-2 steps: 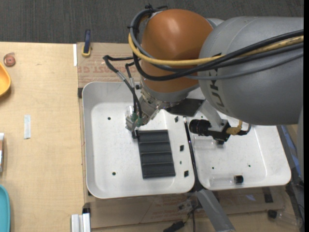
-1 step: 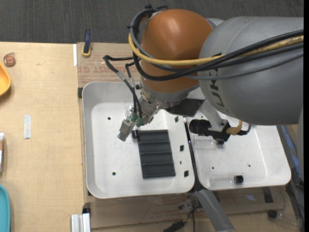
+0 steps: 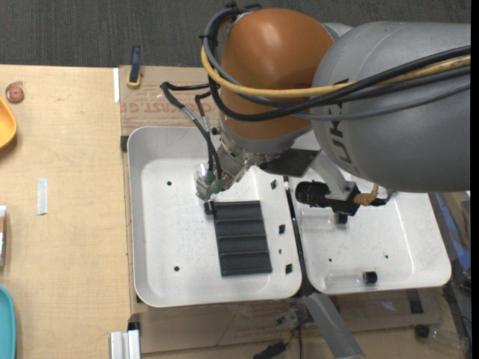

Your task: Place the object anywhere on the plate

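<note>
Gripper (image 3: 209, 184) low inside the left bin (image 3: 161, 275), at the end of the grey arm (image 3: 404, 103) with its big orange band (image 3: 273, 62), reaching in from the right. Tip small and partly hidden under the wrist, so open or closed cannot be told, and nothing seen held. Just below the tip, at its near left corner, a black ridged slab (image 3: 243, 239): long, rectangular, lying flat on the white floor of the left bin, close to the wall shared with the right bin (image 3: 404, 264). Whether tip and slab touch, or only sit just beside each other, not clear from this angle. Yellow and black cables (image 3: 224, 81) looping around the orange band and down toward the wrist. Over the right bin, a short black cylinder on a bracket (image 3: 313, 194), and near that bin's front edge a small dark piece (image 3: 369, 277). Under both bins, brown cardboard (image 3: 161, 99), with a blue clamp (image 3: 135, 64) at its far left corner. Further left, a pale wooden tabletop (image 3: 67, 275) with a small pale strip (image 3: 42, 197), a small round pinkish disc (image 3: 13, 92), part of an orange thing (image 3: 4, 126) at the left edge, and a teal edge (image 3: 4, 320) at the lower left corner.
</note>
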Available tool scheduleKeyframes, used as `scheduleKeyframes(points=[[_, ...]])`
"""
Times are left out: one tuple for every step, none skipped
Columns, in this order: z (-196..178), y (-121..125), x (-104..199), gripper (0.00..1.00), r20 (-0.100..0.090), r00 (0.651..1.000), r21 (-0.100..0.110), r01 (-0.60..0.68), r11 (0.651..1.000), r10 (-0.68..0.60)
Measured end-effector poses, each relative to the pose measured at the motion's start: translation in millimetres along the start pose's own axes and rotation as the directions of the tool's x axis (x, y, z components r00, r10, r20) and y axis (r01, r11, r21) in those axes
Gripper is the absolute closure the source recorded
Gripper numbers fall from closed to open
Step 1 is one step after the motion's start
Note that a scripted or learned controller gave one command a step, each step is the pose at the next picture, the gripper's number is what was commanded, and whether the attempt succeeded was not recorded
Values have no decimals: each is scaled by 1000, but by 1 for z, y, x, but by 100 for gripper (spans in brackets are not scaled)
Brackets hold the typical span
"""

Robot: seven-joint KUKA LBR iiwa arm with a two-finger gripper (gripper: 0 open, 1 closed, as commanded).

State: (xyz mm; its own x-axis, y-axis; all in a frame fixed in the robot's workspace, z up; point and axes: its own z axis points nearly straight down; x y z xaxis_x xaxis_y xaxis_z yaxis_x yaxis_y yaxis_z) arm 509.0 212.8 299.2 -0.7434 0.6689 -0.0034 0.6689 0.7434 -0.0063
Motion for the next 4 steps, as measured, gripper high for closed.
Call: scheduleKeyframes(points=[[0, 0, 0, 0, 0, 1000, 0, -1, 1000, 1], [-8, 0, -1, 100, 1, 1000, 2, 0, 1000, 0], [48, 11, -7, 100, -3, 977, -4, 214, 977, -214], [120, 53, -36, 100, 0, 848, -7, 529, 848, -529]])
